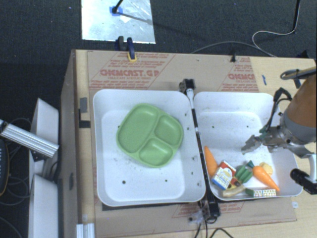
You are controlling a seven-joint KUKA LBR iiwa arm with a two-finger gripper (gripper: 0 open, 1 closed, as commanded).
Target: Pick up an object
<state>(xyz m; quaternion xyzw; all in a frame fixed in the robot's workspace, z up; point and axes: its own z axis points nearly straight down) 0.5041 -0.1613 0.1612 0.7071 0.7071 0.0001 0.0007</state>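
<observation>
While gripper (251, 145) fingers' state unclear, orange carrot (210, 161) lies slanted in right bin (233, 108).

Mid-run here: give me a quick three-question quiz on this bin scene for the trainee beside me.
1. True or false: the green divided plastic plate lies in the left white bin.
2. The toy pieces in the right white bin sit mostly in its: A) far left corner B) centre C) near edge.
3. Fill in: the long orange toy carrot lies beside the ___ between the bins.

Key:
1. True.
2. C; the small red-and-white carton, the green toy vegetable and a second orange carrot cluster there, with the grey two-finger gripper just above them.
3. Divider.
</observation>
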